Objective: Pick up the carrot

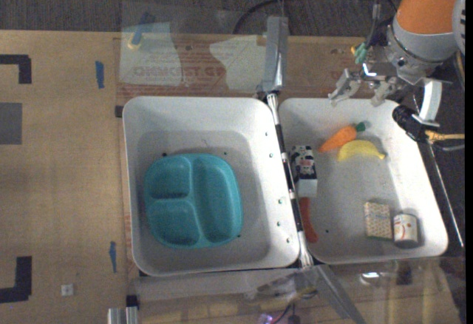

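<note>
Two metal fingers of the gripper (363, 87) stand spread apart with nothing between them, hanging over the far rim of the right bin (436, 200), up and to the right of the carrot (340, 137). The carrot lies on that bin's floor in its far half, tilted, its green end toward the upper right. A banana (361, 151) sits just below and right of the carrot, touching or nearly touching it. Left of the carrot, against the bin's left wall, stands a small black-and-white carton (304, 166), and below that a red strip-like item (307, 219). Well below and right of the carrot, in the near right corner, lie a small tan box (378, 220) and a little can (404, 228). Far left of the carrot, the left bin (140, 167) holds a teal divided plate (192, 199).
</note>
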